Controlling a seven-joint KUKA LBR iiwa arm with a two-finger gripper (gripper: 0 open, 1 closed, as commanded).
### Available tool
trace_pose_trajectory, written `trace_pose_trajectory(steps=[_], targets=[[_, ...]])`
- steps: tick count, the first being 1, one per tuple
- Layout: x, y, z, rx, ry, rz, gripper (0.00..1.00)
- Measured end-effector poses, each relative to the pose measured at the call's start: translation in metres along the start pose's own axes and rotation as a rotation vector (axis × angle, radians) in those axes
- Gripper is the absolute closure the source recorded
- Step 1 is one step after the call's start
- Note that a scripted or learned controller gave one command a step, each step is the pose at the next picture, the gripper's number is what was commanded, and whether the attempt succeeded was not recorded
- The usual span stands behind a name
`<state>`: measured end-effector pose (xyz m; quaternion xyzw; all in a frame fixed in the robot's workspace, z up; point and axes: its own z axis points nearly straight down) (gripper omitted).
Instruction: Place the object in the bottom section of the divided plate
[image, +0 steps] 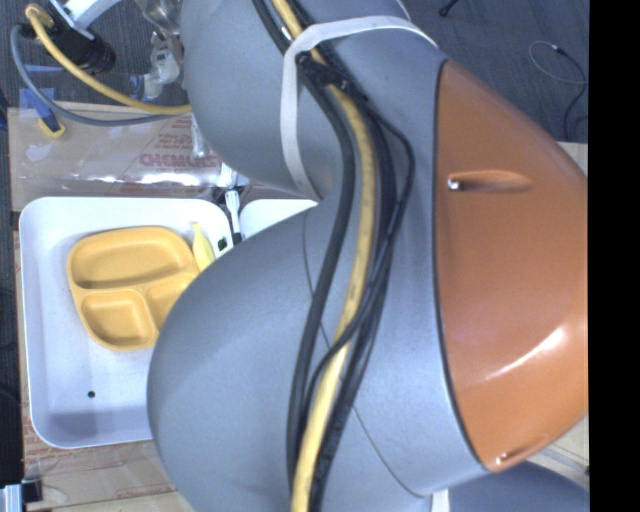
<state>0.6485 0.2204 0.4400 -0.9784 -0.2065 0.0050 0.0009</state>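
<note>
In the camera view, the grey arm (330, 330) with its orange band (510, 260) covers most of the scene and hides the pincer, so I cannot tell its state. The yellow divided plate (130, 285) lies in the left white bin (50, 400). Just beside the plate's right rim, a small yellow object (203, 247) is partly seen, touching the arm's edge.

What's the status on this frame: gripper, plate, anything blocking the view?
Gripper state: cannot tell. Yellow divided plate sits in left white bin, sections in view bare. Arm looms over the right side, covering part of the plate.
</note>
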Motion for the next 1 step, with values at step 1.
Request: trace_pose_trajectory(steps=[1], targets=[[-0.0013,0.0016,-0.0011,-0.001,0.002,0.076,0.00]])
